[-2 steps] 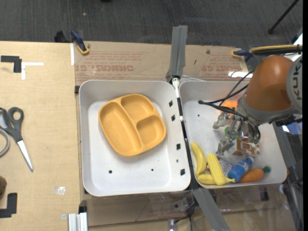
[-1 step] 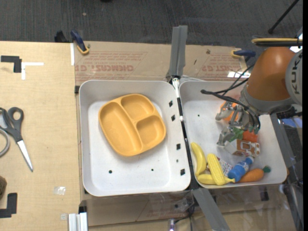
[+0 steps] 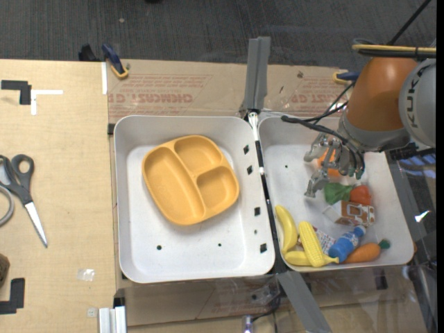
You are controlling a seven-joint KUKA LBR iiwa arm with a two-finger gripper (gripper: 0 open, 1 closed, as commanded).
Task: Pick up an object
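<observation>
Now, claw (image 3: 326, 175) hovering over the right bin (image 3: 291, 161).
Green toy (image 3: 338, 192) is lying just beside it; whether its grip is spread, I cannot tell.

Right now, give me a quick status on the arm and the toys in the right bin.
Gripper low over right white bin, fingers unclear. Green toy just beside it, nothing seen held. Yellow banana, orange carrot crowd the front.
</observation>
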